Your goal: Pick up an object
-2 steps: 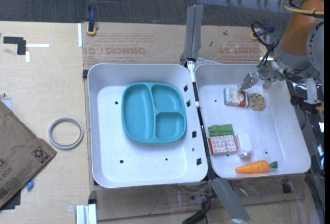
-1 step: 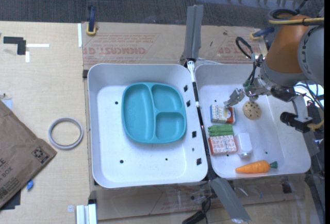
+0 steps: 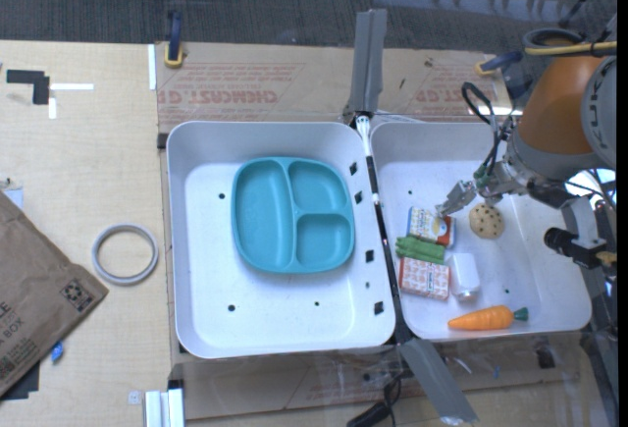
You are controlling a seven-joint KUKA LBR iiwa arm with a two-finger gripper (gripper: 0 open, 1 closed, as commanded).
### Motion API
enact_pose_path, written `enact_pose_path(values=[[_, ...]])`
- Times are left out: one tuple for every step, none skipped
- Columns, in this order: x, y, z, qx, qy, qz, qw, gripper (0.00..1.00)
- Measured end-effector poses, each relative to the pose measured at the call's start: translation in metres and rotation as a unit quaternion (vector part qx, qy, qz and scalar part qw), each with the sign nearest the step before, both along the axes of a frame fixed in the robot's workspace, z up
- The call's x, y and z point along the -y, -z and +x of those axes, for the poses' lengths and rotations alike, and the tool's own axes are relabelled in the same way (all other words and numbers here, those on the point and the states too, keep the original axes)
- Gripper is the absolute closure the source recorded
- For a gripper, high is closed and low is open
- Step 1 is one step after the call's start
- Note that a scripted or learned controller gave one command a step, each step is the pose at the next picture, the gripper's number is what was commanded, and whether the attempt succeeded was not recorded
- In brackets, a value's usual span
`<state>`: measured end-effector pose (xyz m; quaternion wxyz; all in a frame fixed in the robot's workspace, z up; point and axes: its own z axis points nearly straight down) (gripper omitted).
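Basically reaching in from the right over the right bin, gripper angled down-left just above the small packet, beside the cookie; fingers' spread impossible to tell.

Teal three-compartment plastic plate sits in the left shallow white bin; orange toy carrot lies in the right shallow white bin, near its front edge.

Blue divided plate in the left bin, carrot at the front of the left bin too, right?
Not quite. The blue divided plate is in the left bin, but the carrot lies at the front of the right bin, per the camera view.
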<state>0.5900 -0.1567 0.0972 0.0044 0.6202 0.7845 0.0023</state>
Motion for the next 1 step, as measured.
enact_pose_path(values=[[0.0006, -0.0003, -0.0246, 0.001, 0.014, -0.0001, 0.9999, 0.0]])
